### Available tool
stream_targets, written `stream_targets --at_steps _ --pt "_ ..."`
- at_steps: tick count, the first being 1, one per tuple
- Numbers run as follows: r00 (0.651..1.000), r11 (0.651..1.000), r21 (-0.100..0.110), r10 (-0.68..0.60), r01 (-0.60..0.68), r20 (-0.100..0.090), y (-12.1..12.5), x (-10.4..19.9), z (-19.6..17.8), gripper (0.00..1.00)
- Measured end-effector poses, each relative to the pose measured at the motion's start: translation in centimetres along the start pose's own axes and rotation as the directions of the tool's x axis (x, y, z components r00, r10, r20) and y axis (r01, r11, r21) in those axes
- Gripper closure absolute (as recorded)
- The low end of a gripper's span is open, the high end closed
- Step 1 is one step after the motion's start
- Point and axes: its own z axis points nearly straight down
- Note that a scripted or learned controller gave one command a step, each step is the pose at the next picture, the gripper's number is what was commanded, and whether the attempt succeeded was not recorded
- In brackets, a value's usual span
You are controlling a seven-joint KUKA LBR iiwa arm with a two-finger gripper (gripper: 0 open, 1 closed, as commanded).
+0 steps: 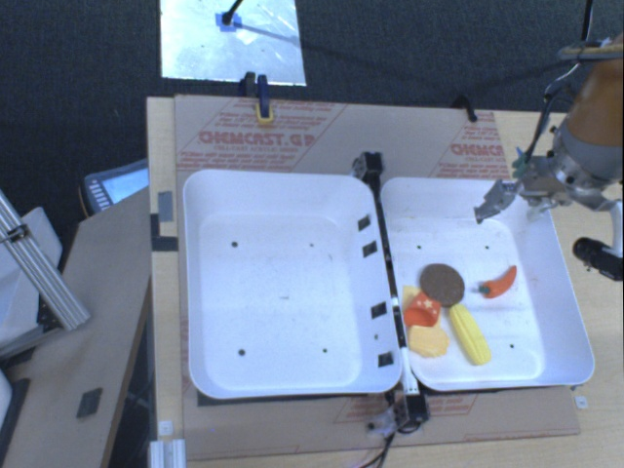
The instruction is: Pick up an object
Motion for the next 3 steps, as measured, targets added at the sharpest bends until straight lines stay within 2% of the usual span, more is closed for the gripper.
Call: stream_targets --at_steps 1,2,3 --pt "1.0 1.0 0.0 0.005 -0.005 -0.003 -4.5 0.8 14.6 0.0" --pt "1.0 1.0 -0.009 -0.001 0.001 0.002 -5.6 1.1 2.6 0.0" --pt "1.0 1.0 -0.012 0.002 -0.002 0.004 -9.6 3.4 12.6 0.0"
